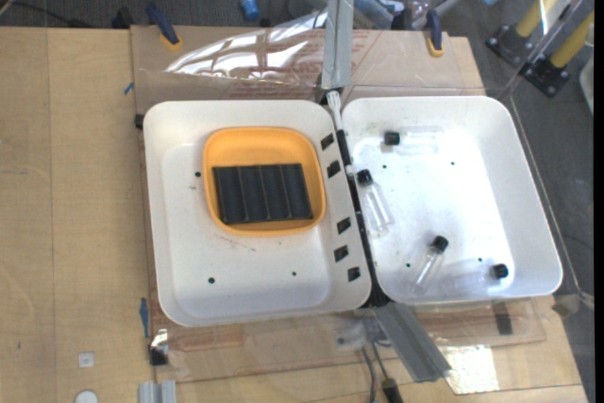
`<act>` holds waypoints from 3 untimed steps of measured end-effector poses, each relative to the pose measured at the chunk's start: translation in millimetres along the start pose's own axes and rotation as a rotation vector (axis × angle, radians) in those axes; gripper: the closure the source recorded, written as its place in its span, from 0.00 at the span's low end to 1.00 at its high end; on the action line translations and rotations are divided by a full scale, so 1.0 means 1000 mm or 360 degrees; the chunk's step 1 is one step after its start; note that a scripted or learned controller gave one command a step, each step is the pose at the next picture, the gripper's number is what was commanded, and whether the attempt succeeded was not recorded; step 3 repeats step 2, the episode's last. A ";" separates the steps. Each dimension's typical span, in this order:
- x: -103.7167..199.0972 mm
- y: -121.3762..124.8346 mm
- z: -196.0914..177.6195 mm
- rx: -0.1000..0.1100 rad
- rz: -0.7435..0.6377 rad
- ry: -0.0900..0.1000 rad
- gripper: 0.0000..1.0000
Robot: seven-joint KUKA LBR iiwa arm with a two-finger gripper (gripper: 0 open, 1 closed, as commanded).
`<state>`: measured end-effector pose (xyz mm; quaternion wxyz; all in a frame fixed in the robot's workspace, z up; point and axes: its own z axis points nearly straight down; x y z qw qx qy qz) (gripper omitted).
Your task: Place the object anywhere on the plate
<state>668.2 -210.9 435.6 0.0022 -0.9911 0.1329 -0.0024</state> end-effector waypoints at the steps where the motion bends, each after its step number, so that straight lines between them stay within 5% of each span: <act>1: 0.000 0.000 0.000 0.0001 0.0001 0.0000 0.00; 2: 0.001 -0.005 -0.011 0.0009 -0.0007 0.0007 1.00; 3: 0.001 -0.005 -0.011 0.0009 -0.0007 0.0007 1.00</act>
